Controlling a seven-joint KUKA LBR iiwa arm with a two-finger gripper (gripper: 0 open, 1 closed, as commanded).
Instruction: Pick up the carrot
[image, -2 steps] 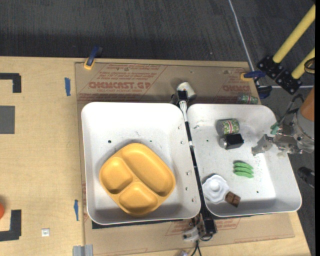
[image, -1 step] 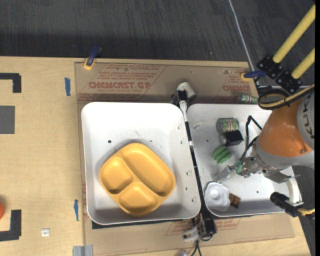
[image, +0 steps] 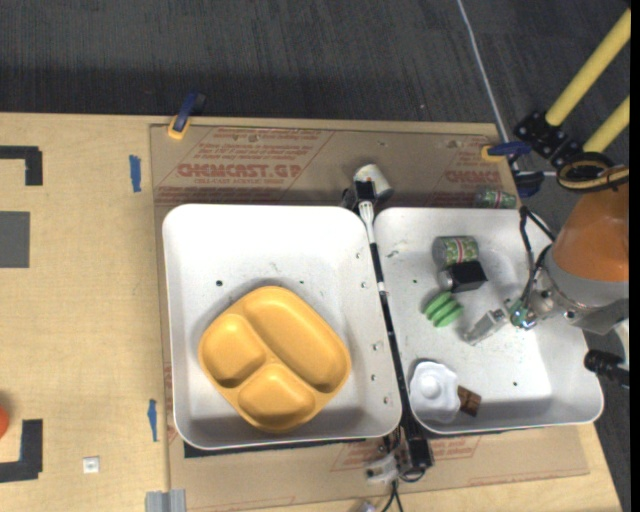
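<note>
Item 1. Orange-red item (image: 3, 422): on the bare bench (image: 80, 300) at the far left edge of the view, cut by the frame, well apart from both bins. It is the one carrot-coloured loose thing, but too little shows to tell whether it is the carrot

Item 2. Left bin (image: 185, 300): white and shallow. Holds a yellow divided plate (image: 272, 355) of three compartments, lying towards the near side

Item 3. Right bin (image: 570, 395): white, set just beside the left bin. Contents, left to right:
- white bottle (image: 432, 385) at the near left corner, with a small brown piece (image: 468, 402) just beside it
- green ridged piece (image: 441, 308) near the middle
- green can (image: 455, 248) towards the far side, with a small black block (image: 465, 274) touching or just below it

Item 4. Gripper (image: 487, 325): low over the right bin's floor, just right of the green ridged piece and angled towards it. Whether it is open or closed cannot be told at this size, and nothing is seen held in it

Item 5. Arm (image: 598, 250): orange band over the right bin's right rim

Status, as a judgement: the pick is not done. No carrot is in the gripper, and none of the right bin's contents looks like one. If item 1 is the carrot, the whole approach, closing and lift are left, and the gripper is far from it
</note>
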